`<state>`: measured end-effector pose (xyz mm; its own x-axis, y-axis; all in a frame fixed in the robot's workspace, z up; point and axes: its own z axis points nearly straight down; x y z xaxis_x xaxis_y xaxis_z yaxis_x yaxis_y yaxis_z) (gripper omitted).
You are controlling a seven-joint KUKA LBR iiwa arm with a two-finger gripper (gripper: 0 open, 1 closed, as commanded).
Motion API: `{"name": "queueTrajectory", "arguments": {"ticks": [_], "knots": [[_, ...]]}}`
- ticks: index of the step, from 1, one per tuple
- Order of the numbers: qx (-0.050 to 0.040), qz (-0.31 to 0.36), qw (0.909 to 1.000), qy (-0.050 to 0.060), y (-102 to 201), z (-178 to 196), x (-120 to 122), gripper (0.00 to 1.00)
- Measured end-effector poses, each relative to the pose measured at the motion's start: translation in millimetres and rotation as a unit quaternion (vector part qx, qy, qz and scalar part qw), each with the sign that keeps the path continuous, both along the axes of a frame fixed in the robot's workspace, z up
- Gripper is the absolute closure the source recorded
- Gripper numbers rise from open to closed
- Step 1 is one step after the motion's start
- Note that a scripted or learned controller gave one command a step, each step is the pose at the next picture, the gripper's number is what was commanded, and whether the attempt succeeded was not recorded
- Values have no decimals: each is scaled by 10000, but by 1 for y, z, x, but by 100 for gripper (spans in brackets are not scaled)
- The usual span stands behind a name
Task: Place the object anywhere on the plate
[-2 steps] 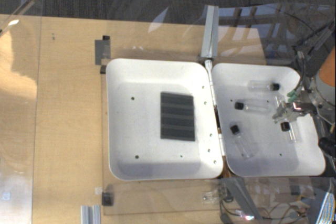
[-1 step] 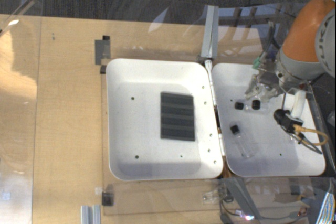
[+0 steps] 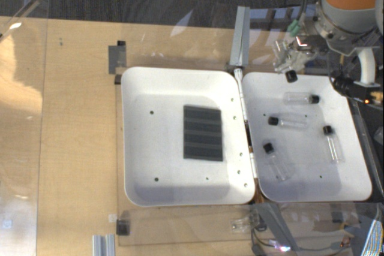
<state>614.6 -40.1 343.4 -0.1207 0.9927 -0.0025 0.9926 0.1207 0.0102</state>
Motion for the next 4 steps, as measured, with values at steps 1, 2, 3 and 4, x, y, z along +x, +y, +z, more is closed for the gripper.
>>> {"name": "queueTrajectory", "arguments": {"ticks": [1, 2, 3, 4], "knots": [[17, -2096, 9778, 53, 77, -134, 33, 100], [25, -3259, 9454, 58, 132, -160, -46, 100], [12, 417, 9991, 40, 185, -153, -55, 100], [4, 958, 9954, 48, 261, -205, 2, 100]]}}
